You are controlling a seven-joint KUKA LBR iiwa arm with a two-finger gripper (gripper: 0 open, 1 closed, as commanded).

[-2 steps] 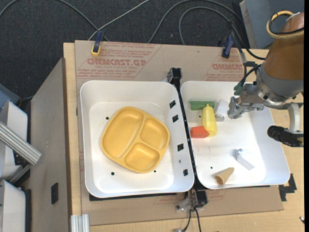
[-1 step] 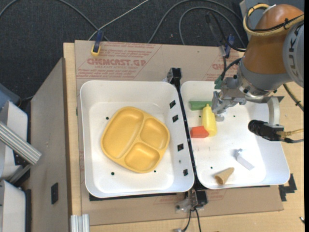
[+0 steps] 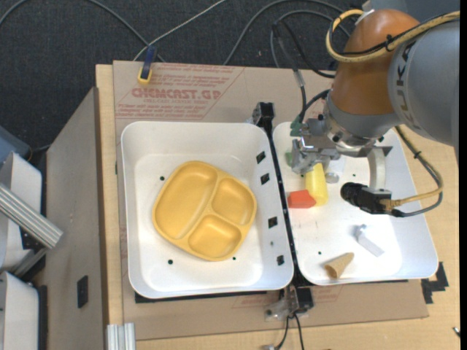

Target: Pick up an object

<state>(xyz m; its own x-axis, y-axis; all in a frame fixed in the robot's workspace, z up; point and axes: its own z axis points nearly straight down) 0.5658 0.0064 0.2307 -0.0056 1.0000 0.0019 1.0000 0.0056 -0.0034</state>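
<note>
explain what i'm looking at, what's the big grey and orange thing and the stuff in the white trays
One camera looks down at a slant on a bench. The grey and orange thing is a robot arm reaching in from the right; its gripper hangs over the right bin, at a yellow block beside a red block. A tan cone and a small white piece lie nearer the front. The left bin has a yellow divided plate. Whether the gripper holds anything, I can't tell.

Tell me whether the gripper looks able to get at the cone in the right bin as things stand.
Probably yes. The cone lies alone near the front rim of the right bin, nothing over it, and the gripper hangs over that bin, above the yellow block.
</note>
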